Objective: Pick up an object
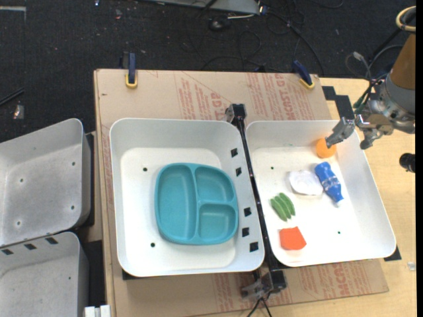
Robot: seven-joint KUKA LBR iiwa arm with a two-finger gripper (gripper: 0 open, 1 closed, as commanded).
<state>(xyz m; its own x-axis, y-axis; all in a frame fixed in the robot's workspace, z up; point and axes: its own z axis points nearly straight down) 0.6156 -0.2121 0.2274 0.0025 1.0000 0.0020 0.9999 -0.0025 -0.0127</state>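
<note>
Orange ball (324, 148) at right bin's (377, 236) far edge, claw (352, 132) open just above it, holding nothing

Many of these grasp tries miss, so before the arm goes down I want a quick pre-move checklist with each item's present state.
1. Gripper open: ok, fingers spread.
2. Nothing between the fingers: ok.
3. Gripper near a target: ok, beside the orange object at the right bin's far edge.
4. Orange object apart from the blue object: ok, a small gap.
5. Fingers straddling the orange object: cannot tell.
6. Height above the bin: cannot tell.
</note>
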